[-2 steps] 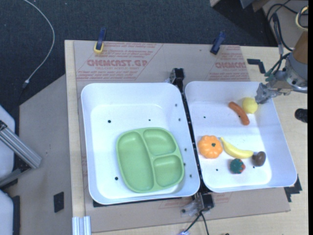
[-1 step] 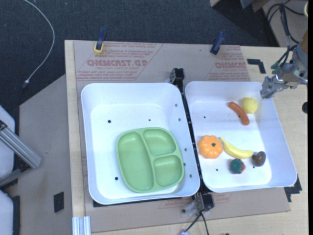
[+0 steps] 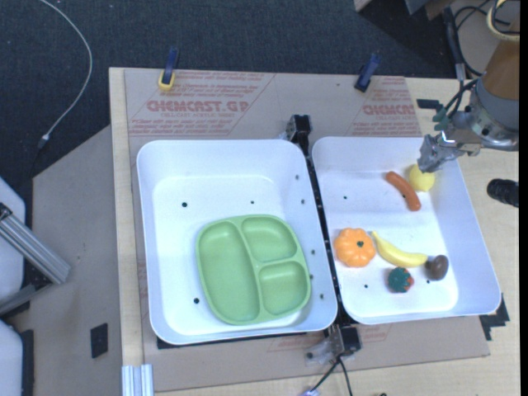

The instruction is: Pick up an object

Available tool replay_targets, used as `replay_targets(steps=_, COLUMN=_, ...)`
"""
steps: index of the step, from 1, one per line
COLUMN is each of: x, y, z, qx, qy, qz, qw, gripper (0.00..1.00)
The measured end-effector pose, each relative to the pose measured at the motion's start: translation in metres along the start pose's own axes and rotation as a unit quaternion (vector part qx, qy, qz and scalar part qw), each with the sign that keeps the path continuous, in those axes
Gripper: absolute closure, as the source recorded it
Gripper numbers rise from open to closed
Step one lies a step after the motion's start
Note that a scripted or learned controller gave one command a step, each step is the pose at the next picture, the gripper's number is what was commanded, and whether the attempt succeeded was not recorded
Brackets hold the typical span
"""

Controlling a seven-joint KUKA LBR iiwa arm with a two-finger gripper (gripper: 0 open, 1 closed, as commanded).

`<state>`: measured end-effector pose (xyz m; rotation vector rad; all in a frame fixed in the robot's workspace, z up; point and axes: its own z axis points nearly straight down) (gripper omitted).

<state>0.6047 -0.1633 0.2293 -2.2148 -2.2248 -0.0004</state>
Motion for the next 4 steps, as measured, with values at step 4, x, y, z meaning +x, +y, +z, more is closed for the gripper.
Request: replay_targets(steps=4, x=0.219, y=-0.055, z=0.022, qx=0.001, qy=0.0, qz=-0.001, qw=1.0, gripper=1.0)
